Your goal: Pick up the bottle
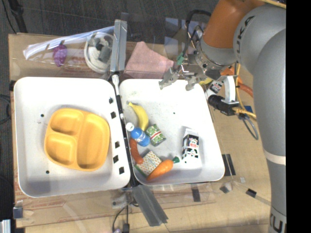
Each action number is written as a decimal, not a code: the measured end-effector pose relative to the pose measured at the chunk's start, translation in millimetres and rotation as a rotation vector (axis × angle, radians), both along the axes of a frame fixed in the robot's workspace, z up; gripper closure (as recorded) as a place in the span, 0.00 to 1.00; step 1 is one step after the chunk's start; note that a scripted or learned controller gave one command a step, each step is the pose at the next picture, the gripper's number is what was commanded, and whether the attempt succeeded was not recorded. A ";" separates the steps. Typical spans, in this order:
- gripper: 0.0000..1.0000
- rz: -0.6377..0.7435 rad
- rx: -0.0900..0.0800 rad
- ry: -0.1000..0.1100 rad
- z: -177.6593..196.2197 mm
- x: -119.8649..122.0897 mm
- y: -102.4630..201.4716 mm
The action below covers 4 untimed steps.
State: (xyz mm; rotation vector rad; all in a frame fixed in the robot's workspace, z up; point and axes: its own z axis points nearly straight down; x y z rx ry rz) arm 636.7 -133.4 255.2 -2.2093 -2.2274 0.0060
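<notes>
Looking down at the surface, two white bins are seen side by side. The left bin is taken up by a yellow tray with three compartments.

The bottle is found in the right bin, lying on its side near the left wall, white cap pointing far-left, blue label toward the middle. It's pretty boxed in: a banana is laid just beyond it on the far side, a small green carton is touching or nearly touching it on the right, and something red-orange is tucked against it on the near side. Further toward the near edge, a carrot and a patterned packet are seen. A milk carton with a cow print is set apart, toward the right.

The tool is held over the far edge of the right bin, well apart from the bottle. Its fingers are spread open and nothing is gripped between them.

Beyond the bins, a pink cloth and a clear bag are left on the surface.
</notes>
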 end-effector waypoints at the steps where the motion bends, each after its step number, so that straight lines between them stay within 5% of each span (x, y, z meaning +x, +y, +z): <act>1: 0.00 0.241 0.002 0.000 -77.7 -96.4 25.1; 2: 0.00 0.276 0.001 -0.002 -126.3 -93.8 26.3; 3: 0.00 0.460 -0.009 -0.017 -158.5 -127.3 28.1; 4: 1.00 0.465 -0.008 -0.017 -149.3 -126.7 28.6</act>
